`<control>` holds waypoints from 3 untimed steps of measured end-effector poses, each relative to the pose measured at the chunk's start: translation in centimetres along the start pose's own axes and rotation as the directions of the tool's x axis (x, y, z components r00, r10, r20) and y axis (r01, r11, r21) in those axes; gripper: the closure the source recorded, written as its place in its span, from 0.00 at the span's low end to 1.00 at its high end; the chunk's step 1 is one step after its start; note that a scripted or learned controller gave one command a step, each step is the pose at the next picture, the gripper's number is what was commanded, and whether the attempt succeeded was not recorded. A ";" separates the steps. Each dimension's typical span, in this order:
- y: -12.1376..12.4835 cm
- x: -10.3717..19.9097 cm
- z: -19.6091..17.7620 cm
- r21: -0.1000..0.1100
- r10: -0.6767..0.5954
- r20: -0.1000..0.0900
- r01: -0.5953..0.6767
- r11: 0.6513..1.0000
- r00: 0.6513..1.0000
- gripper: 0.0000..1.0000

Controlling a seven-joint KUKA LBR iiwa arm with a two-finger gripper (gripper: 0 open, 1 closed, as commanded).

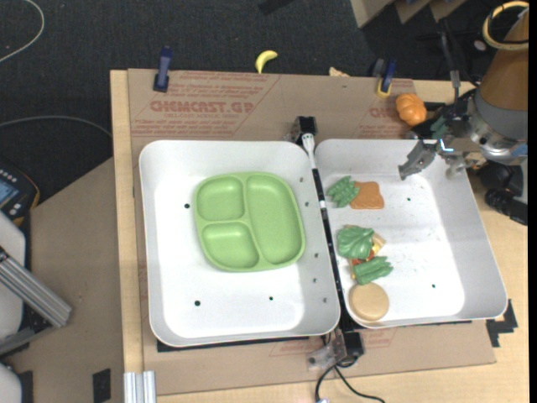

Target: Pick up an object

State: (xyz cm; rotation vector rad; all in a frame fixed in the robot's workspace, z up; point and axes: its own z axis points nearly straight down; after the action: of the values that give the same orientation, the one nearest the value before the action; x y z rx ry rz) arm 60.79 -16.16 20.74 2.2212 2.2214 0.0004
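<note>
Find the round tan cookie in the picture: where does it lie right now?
The round tan cookie lies in the right bin, at its near left corner, just below a green leafy piece and beside the divider between the bins.

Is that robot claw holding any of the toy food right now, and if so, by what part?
Nothing is held. The gripper hangs over bare floor at the back of the right bin, apart from the toy foods lying along the bin's left side.

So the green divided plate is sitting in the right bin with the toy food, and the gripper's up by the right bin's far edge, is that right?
Not quite. The camera view shows the green divided plate in the left bin, alone. The toy food lies in the right bin, and the gripper is near that bin's far edge.
</note>
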 end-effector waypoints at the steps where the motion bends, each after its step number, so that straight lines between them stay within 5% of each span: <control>1: -1.0 5.2 12.9 0.008 -0.004 -0.004 0.004 1.000 1.000 0.00; 2: -9.0 6.9 12.3 0.008 0.002 -0.003 -0.002 1.000 1.000 0.00; 3: -11.5 14.3 1.7 -0.008 -0.008 -0.003 0.008 1.000 1.000 0.00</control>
State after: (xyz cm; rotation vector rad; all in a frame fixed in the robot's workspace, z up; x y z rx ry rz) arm 49.33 -1.81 19.05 2.2098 2.2279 0.0117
